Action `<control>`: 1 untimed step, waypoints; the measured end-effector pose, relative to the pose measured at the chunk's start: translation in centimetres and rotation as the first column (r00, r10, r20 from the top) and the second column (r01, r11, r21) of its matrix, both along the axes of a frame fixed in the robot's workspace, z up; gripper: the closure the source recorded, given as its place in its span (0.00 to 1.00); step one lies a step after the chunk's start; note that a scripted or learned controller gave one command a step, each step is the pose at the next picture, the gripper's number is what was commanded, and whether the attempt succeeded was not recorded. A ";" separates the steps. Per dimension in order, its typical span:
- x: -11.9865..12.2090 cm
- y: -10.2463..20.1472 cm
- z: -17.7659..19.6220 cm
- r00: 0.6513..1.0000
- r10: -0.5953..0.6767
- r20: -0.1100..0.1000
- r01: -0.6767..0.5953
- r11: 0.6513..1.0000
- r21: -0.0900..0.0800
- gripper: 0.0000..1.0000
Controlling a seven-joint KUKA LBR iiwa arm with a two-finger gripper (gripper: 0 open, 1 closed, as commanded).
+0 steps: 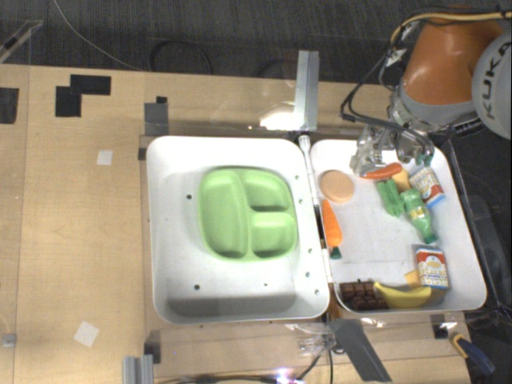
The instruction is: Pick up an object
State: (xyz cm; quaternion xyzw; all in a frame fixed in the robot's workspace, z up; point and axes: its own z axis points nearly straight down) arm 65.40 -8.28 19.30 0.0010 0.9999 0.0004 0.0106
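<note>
My gripper (pixel 382 154) hangs low over the far part of the right bin (pixel 474 288), below the orange wrist band. A red sausage (pixel 382 171) lies right at its tip; whether they touch is unclear. Beside the sausage are a green vegetable piece (pixel 391 199), a green bottle (pixel 419 215) and a small labelled bottle (pixel 429 184). A tan round bun (pixel 337 186) and a carrot (pixel 331 226) lie along the bin's left side. A small carton (pixel 432 266), a banana (pixel 402 296) and a chocolate bar (pixel 358 294) sit at the near end.
The left bin (pixel 172 282) holds a green divided plate (pixel 246 213). A metal post (pixel 307 94) stands at the far end of the wall between the bins. Black cables (pixel 362 94) loop from the arm behind the right bin.
</note>
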 end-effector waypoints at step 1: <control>1.2 1.1 3.4 0.999 0.041 -0.006 -0.041 0.999 -0.001 1.00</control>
